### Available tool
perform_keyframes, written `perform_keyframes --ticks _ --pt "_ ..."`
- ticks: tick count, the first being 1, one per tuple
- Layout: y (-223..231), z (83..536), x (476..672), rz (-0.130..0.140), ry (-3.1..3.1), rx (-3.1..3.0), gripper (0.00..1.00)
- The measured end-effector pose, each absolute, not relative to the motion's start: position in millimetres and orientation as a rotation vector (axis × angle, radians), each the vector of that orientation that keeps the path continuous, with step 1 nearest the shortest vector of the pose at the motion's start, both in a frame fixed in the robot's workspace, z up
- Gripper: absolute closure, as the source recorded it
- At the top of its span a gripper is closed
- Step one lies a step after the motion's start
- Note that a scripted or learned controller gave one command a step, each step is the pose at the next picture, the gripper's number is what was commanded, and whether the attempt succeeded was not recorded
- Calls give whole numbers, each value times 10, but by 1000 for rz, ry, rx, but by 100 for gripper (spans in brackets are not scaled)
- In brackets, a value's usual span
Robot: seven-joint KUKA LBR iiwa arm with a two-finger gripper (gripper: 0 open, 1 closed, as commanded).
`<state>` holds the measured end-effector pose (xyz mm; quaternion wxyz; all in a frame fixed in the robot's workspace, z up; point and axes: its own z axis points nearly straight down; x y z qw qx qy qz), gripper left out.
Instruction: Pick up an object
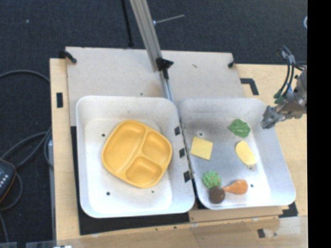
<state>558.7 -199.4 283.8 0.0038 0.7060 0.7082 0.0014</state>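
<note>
Nearest you, a brown and orange drumstick point(227, 190) lies at six o'clock in the right bin point(276, 154), loose with other toy foods for picking; your end effector point(271, 118) hovers at two o'clock, its state impossible to tell

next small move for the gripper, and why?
Probably shift the gripper toward the view's left until it is over the green leafy piece, then descend. The gripper sits at the right bin's right rim, over no item, and that piece lies nearest.
</note>
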Motion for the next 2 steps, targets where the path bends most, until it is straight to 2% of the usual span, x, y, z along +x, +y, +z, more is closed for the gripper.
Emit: perform_keyframes --ticks 1,2 --pt "-1474 2881 5623 2 2227 2212 100" --pt "-959 2741 5732 1 2229 2214 100"
